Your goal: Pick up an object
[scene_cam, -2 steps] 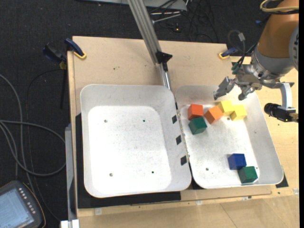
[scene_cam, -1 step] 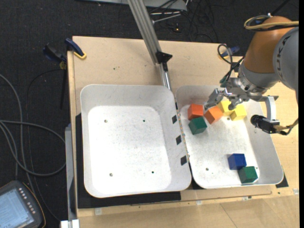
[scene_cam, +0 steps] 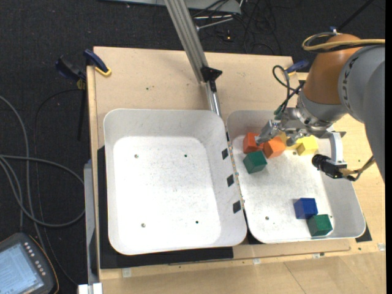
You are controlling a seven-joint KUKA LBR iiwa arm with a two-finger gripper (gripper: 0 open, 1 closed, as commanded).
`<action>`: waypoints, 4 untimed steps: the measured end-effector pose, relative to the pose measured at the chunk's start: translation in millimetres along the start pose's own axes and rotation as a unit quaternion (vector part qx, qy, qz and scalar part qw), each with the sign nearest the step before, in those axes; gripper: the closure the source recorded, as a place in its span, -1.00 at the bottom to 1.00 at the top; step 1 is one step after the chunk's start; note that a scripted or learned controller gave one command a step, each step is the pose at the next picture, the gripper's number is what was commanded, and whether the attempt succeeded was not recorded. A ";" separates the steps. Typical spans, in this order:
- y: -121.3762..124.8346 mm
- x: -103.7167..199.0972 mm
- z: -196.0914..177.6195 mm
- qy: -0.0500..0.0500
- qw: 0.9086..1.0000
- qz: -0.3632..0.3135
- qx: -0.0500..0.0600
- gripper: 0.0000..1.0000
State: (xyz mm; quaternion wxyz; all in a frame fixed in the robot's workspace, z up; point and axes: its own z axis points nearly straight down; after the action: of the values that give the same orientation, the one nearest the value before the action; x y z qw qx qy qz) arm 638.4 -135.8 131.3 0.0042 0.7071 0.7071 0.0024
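At far left of right bin (scene_cam: 349, 195), beneath hand (scene_cam: 275, 133) (finger state cannot tell): orange block (scene_cam: 275, 147) touching red block (scene_cam: 250, 143) and green block (scene_cam: 255, 162), yellow block (scene_cam: 305, 145) just right; likely light, rigid, smooth-faced; grip across opposite flat faces.

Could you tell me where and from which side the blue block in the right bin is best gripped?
Judging by its pose, take the blue block from above, fingers across its left and right faces. The green block crowds its lower right corner, and the other sides look free.
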 end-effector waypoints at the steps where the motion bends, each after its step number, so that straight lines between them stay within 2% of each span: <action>1: 0.2 0.2 -8.5 0.000 1.000 0.000 0.000 1.00; 2: -0.1 -10.0 -61.5 0.000 1.000 0.001 0.002 1.00; 3: -1.9 -0.3 -115.9 0.001 1.000 -0.002 0.001 1.00; 4: -0.6 -0.2 -141.2 0.001 1.000 -0.001 0.002 1.00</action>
State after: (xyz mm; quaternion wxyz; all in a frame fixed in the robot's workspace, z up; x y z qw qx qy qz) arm 636.6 -135.7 272.5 0.0022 0.7061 0.7081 0.0012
